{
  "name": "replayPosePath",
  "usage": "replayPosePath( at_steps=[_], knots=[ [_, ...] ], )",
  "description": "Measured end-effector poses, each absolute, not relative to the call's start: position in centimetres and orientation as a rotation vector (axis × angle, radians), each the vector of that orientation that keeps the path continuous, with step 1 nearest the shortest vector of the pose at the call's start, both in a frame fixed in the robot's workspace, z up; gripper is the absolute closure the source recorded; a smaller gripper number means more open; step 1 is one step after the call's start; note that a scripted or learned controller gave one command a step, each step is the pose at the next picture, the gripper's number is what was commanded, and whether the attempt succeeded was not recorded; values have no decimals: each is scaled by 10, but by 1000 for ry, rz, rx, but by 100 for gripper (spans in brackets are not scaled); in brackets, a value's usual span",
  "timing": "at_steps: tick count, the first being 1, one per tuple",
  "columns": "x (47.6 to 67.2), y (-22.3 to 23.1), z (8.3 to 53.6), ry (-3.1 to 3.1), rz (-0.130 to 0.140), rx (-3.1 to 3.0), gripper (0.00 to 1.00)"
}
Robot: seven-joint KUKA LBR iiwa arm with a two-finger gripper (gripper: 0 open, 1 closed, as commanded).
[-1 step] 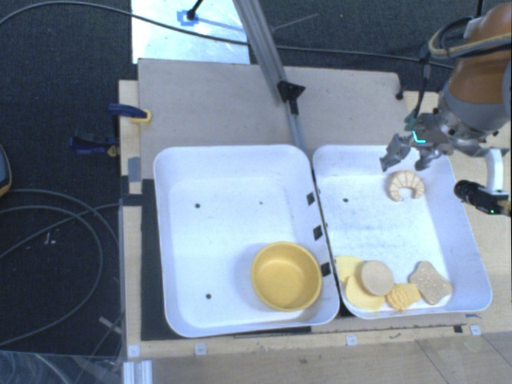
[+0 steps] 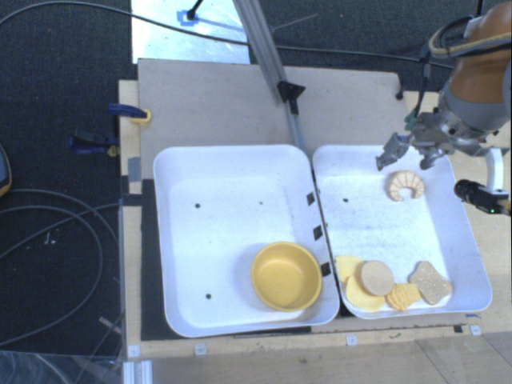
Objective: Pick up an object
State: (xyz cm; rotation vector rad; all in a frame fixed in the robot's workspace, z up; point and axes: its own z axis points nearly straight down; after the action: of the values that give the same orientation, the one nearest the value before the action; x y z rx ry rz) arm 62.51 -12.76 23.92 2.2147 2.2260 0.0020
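In the right bin (image 2: pixel 376 214) a tan croissant (image 2: pixel 406 185) lies near the far edge. My gripper (image 2: pixel 410 156) hovers just above and behind it, open, its two dark fingers spread either side with nothing between them. At the bin's near edge lie a yellow flat piece (image 2: pixel 352 282), a round beige biscuit (image 2: pixel 376 278), a waffle-textured orange piece (image 2: pixel 402 296) and a tan bread slice (image 2: pixel 431 282). A yellow bowl (image 2: pixel 286 275) sits in the near right corner of the left bin (image 2: pixel 216 214).
A grey pole (image 2: pixel 268 46) slants across the bench from the top, ending at a black clamp between the bins. Black clips line the shared bin wall (image 2: pixel 316 230). Cables lie on the dark floor to the left.
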Motion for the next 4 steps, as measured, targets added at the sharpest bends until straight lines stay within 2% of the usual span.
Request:
replayPosePath(
  at_steps=[2,3,4],
  knots=[
    [607,-132,140,2224,-4,2222,0],
    [606,-131,88,2223,-3,2223,0],
    [608,-132,102,2218,3,2220,100]
  ],
)
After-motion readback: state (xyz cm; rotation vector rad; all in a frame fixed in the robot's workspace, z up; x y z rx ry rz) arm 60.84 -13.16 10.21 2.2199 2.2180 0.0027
